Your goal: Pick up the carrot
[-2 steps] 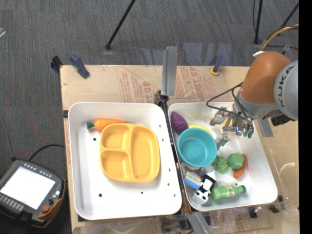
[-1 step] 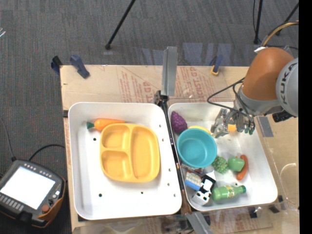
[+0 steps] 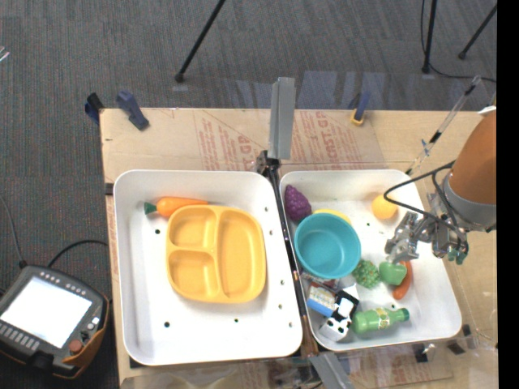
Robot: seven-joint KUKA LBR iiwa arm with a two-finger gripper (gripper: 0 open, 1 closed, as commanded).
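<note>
1. Gripper [image 3: 403, 245] is seen over the right bin [image 3: 442, 318], near its right wall, just above a green toy vegetable [image 3: 392, 272] — whether it is spread or closed cannot be told, as the metal parts blur together.
2. Nothing is seen to be held by it.
3. The carrot [image 3: 180, 205] is found in the left bin [image 3: 138, 331], well apart from the gripper. It lies flat near the back-left corner, its green stem end pointing left, its side touching or just beside the rim of the yellow divided plate [image 3: 217, 254].
4. The carrot is judged to be a light, stiff plastic toy with a smooth, tapering body, so it may slip or roll when squeezed. A hold across the thick orange middle is judged safest, with the fingers closing across the carrot's length.
5. The plate rim leaves little room on the near side — one finger may be blocked there.
6. The carrot's right tip is hard to separate from the plate, both being orange-yellow. A red-orange piece [image 3: 403, 286] beside the green toy is partly hidden and cannot be identified.
</note>
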